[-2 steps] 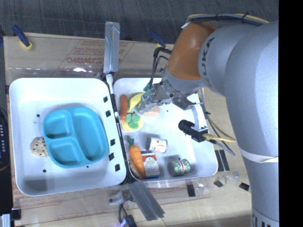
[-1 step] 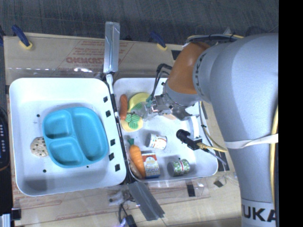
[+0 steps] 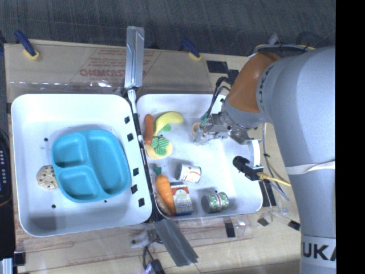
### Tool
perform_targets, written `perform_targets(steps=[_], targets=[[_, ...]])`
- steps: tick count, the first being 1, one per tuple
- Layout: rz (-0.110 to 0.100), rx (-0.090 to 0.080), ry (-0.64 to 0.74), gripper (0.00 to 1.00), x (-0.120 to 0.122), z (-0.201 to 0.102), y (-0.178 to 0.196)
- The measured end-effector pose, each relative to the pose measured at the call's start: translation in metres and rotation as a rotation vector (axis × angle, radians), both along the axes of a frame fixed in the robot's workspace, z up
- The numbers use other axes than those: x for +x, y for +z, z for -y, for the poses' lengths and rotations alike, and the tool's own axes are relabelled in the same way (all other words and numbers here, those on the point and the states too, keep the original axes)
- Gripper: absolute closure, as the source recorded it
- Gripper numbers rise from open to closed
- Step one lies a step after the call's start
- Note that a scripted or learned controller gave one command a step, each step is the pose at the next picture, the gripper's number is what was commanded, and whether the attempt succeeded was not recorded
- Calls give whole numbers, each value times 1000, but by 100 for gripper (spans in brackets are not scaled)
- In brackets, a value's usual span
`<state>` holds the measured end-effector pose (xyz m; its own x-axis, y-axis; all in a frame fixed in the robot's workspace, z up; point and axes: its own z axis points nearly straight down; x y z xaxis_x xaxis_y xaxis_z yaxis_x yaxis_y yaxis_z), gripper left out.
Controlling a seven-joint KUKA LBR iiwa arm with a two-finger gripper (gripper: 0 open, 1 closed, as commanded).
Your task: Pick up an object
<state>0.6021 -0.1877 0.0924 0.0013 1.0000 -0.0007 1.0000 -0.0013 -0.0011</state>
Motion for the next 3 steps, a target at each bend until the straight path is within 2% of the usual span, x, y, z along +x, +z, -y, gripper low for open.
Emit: perform_targets(steps=[1,2,3], targets=[[-3,1,-111,100,54,7,-1],[-2,2,33,100,16,2,-1],[-2,2,34,0,16,2,-1]])
